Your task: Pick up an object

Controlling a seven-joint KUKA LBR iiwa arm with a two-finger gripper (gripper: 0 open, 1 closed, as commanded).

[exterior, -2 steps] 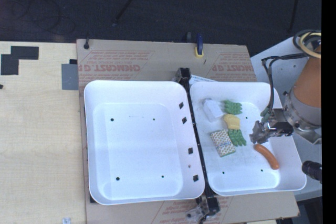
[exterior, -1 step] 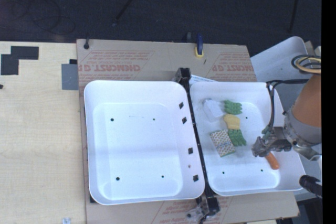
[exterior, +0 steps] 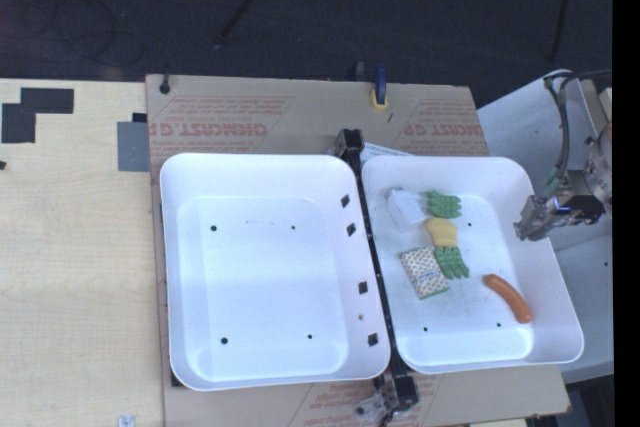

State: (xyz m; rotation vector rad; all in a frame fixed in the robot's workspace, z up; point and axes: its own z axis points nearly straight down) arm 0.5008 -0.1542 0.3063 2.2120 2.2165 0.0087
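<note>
Operator, your pincer point(exterior: 535, 218) sits at the right of the camera view, just outside the right rim of the right bin point(exterior: 545, 205), about level with the bin's upper half. It shows as a dark, blurred shape with a small blue spot beside it; you cannot tell from this view whether it is open or closed, and nothing is visible in its hold. Cables run up from it toward the pale arm hardware at the frame's right edge.

All of the loose objects lie in the right bin, grouped in its middle and right part. A pale, whitish item point(exterior: 405, 208) rests toward the upper left of the group. Just to its right is a green leafy piece point(exterior: 443, 205). Below that sits a small yellow block point(exterior: 441, 233), and touching its lower edge is a second green piece point(exterior: 453, 263). A patterned square packet point(exterior: 425, 272) lies tilted just left of that green piece. An orange sausage-shaped item point(exterior: 508, 298) lies apart at the lower right, slanting downward, the nearest object to the pincer's side of the bin.

The left bin point(exterior: 180, 245) adjoins the right one along a dark clipped seam. Both rest on a cardboard sheet point(exterior: 300, 120) over the light wooden surface point(exterior: 75, 265).
</note>
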